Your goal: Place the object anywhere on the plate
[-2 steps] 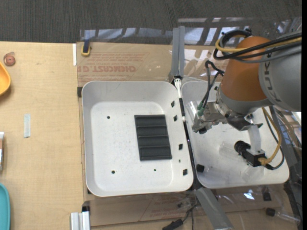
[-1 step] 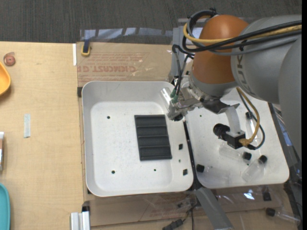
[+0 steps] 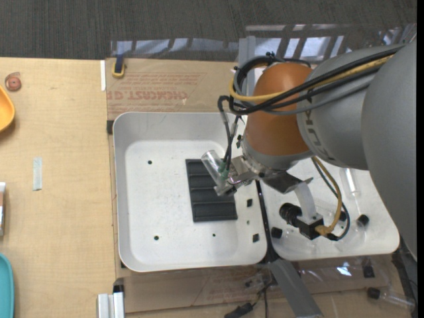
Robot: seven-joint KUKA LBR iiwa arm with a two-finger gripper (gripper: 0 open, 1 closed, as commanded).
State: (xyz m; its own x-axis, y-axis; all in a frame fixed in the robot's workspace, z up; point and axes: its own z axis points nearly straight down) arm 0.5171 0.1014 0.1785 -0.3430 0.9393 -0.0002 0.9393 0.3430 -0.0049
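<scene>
We see the grey arm with its orange band reaching over the shallow white left bin. Its gripper hangs at the right edge of the flat black ribbed rectangular slab, which we take to be the plate. A small pale translucent piece sits at the tool's tip, above the slab's upper right corner. We cannot tell whether this is the object or part of the tool, nor whether the gripper is spread or closed. That doubt is the main risk: if nothing is truly held, a release here would deliver nothing. If something is held, it stands so near the slab's edge that it could land on the bin floor or tip off the ribs. Cables hanging close by could also nudge a light piece, and the slab itself might shift if pressed.
</scene>
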